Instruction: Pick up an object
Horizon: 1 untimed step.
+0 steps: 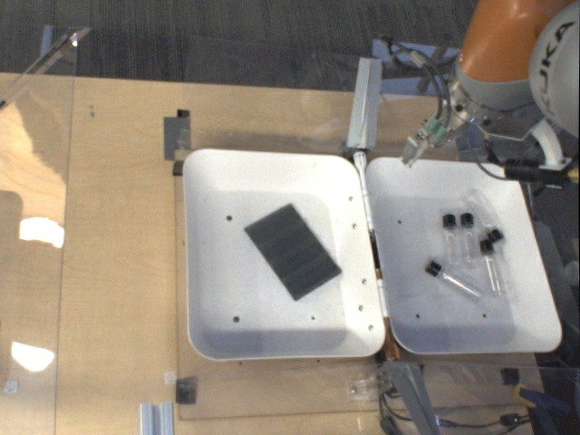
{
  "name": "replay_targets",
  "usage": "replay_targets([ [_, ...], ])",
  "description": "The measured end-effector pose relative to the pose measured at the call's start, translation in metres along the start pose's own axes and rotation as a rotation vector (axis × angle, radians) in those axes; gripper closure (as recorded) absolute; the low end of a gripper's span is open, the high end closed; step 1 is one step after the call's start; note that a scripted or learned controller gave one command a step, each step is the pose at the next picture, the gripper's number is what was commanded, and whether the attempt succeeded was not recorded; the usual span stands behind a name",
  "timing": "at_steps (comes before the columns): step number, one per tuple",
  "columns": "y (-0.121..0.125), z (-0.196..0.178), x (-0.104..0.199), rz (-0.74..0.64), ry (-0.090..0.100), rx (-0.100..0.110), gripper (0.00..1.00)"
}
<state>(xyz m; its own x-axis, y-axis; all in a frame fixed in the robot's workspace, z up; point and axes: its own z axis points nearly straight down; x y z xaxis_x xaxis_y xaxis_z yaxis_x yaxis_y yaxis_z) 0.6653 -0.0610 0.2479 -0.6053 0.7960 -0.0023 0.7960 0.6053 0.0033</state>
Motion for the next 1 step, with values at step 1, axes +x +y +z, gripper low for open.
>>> replay_targets([
  [1, 0.0027, -0.0108, -0.0002, -0.004, -0.004, -0.006, 1.0],
])
